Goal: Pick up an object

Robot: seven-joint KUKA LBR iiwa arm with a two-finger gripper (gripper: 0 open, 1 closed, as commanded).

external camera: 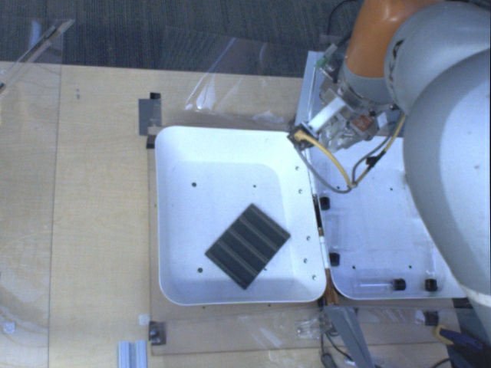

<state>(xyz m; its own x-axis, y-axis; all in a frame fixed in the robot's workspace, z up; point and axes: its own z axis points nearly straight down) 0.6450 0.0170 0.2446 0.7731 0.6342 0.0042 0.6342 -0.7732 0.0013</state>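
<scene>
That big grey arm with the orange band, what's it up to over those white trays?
The robot arm reaches in from the right and hangs above the far end of the right bin, near the wall shared with the left bin. Its job is to pick something up. The one loose thing in sight is a dark ribbed rectangular block lying flat in the left bin, toward its near side, well away from the arm. Nothing has been picked up yet.

I see the ridged pad [248, 245] lying in the left bin [180, 152], and the arm [430, 90] hanging over the right bin [368, 228] beside it.
</scene>
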